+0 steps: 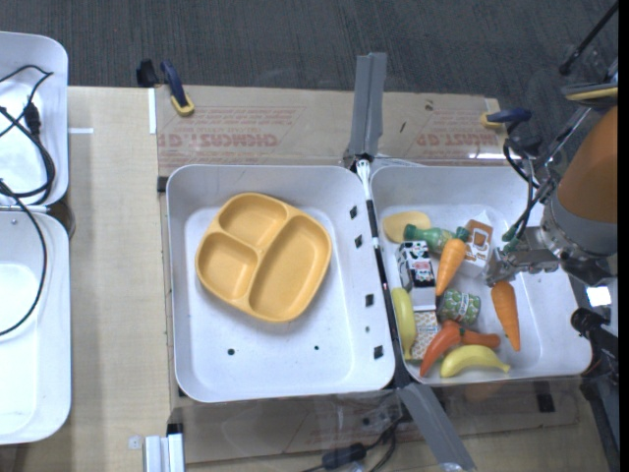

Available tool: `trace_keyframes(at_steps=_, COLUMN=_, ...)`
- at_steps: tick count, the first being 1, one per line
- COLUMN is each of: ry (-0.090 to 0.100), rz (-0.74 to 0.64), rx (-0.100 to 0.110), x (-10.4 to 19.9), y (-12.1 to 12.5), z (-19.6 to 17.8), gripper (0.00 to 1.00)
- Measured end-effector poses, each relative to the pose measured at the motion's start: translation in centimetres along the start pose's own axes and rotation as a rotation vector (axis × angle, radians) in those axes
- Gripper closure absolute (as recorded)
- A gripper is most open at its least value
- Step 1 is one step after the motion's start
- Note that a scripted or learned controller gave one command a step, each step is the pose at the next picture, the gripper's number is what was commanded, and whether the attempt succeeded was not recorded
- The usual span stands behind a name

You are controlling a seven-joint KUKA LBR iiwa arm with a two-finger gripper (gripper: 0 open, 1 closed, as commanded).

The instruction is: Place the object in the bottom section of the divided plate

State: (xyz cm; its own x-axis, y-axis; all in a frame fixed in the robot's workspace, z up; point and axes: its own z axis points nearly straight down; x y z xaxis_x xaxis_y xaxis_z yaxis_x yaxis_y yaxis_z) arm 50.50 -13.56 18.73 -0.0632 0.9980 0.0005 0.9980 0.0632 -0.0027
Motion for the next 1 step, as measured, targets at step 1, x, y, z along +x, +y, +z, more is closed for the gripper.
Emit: trace_keyframes(at_steps=1, ry=-0.002, rz=0.029, rx=0.002, x=8.22, y=4.76, z=-6.42, gripper=1.0)
